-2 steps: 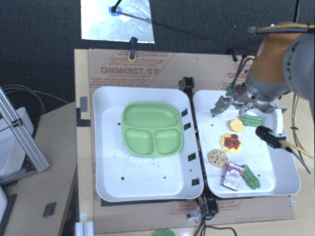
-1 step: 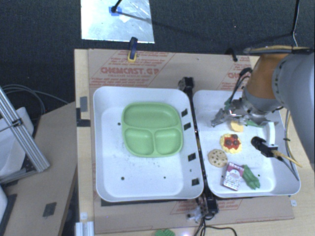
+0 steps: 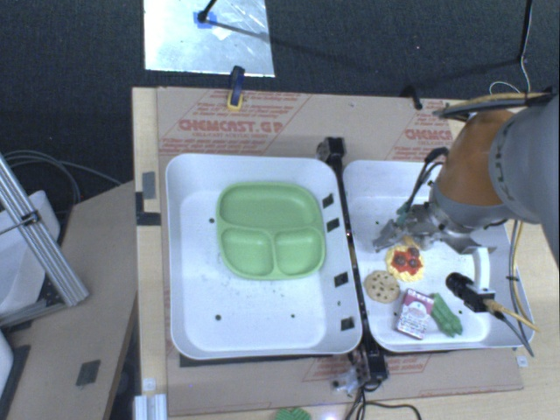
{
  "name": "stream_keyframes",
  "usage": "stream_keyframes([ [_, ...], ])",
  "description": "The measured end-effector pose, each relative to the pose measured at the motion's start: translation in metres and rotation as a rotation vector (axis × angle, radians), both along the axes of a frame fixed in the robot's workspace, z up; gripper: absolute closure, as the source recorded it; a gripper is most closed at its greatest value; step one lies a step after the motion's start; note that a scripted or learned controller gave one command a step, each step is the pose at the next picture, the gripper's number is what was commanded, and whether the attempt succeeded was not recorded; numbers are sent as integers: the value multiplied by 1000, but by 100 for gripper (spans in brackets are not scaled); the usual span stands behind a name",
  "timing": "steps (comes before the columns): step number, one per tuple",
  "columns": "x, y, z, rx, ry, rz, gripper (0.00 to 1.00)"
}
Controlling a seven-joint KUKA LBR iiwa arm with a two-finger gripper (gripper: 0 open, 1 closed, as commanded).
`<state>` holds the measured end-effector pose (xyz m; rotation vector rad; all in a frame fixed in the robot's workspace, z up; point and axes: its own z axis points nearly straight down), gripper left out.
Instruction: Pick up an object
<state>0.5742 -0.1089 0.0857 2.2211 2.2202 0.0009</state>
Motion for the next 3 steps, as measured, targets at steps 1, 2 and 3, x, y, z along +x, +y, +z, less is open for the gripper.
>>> stream_keyframes([
  [1,-28,11,-2,1,4,0,0],
  [2,-25,10,9,1,-1,0,100],
  [3,30,64,104,0,-11,10,100],
])
